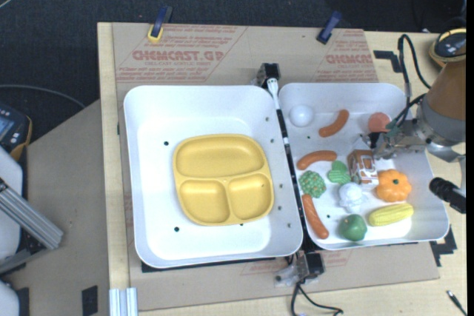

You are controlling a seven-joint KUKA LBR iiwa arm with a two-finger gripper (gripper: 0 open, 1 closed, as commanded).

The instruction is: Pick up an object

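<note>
From here the gripper sits low in the right bin beside the brown packet, grip impossible to judge.

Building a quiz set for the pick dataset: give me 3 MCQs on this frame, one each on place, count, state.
1. Where does the yellow divided plate lie?
A. in the left bin
B. in the right bin
C. on the bench outside both bins

2. How many sausages lie in the right bin?
A. one
B. three
C. five

3. How does the divided plate stand?
A. flipped upside down
B. leaning on the bin wall
C. flat, compartments up, nothing in them

Answers:
1. A, the plate sits in the middle of the left bin.
2. B, one sausage lies near the top, one at mid-bin, one along the lower left edge.
3. C, all three hollows face up and show bare yellow.
</note>
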